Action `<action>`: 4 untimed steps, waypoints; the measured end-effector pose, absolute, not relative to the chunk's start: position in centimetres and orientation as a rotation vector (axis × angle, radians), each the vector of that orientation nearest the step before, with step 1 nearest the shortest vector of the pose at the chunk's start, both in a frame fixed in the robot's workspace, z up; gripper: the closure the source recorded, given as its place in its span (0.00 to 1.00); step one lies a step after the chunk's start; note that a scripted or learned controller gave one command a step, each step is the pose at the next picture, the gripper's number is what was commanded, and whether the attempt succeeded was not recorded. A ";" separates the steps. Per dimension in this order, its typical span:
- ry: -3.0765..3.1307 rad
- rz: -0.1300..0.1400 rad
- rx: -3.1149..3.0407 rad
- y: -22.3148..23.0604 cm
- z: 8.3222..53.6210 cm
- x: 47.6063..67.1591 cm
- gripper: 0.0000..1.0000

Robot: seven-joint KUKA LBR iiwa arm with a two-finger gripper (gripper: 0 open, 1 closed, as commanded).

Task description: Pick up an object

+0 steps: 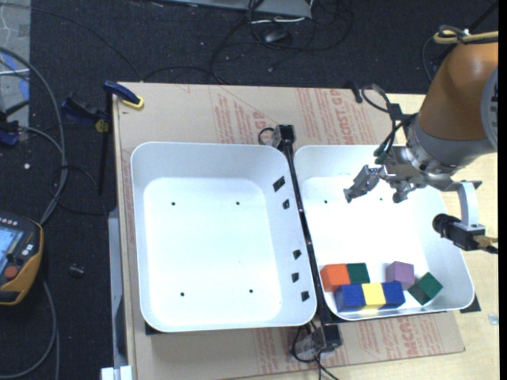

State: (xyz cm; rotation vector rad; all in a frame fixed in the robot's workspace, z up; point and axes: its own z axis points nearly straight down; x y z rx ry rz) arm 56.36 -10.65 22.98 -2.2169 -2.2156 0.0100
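The gripper (379, 183) hung spread and empty above the right white bin (463, 271); its small coloured cubes (372, 285), likely light and rigid, suited flat-side pinches.

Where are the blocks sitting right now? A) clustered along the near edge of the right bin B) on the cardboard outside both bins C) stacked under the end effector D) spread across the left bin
A: the coloured blocks sit bunched against the near wall of the right bin, with the end effector over that bin's far part, away from them.
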 end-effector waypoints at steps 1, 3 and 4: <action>-2.222 0.000 -2.221 -10.6 23.5 56.5 0.00; -2.219 0.004 -2.218 -9.8 11.5 56.2 0.00; -2.221 0.001 -2.221 -9.8 8.8 56.2 0.00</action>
